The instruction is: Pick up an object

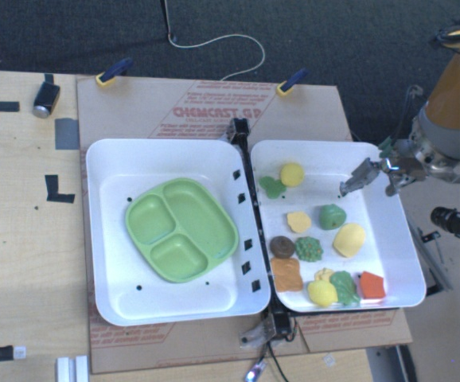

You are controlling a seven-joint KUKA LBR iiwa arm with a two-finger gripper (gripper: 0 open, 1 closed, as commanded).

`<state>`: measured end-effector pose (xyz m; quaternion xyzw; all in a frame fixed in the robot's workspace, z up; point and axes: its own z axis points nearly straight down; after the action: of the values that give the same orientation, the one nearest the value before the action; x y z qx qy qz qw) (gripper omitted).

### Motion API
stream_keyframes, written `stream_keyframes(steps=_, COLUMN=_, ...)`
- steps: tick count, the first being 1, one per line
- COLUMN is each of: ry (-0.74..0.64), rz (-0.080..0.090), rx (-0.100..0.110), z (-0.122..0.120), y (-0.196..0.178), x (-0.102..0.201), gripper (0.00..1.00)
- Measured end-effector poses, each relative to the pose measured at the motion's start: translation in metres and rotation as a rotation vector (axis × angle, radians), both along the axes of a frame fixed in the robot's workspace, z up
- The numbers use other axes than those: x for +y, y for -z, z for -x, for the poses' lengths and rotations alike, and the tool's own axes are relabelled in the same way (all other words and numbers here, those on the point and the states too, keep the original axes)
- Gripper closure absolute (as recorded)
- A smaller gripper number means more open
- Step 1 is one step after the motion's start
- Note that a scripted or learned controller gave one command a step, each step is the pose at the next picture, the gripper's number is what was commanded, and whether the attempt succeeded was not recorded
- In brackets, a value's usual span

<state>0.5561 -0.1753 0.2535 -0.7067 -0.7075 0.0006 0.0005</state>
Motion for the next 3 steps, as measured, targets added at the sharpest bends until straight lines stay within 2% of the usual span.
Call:
stream_keyframes(steps=1, ry=0.000, rz=-0.005, rx=0.015, z=0.017, y=0.155, x=0.016, gripper=0.00)
stream_keyframes(steps=2, ry=-0.005, rz=-0.001, rx=-0.001, z=-0.011, y=0.170, x=0.073, gripper=0.00)
stream_keyframes(steps=3, ry=-0.001, rz=0.001, rx=-0.002, z=-0.011, y=0.158, x=0.070, gripper=1.00)
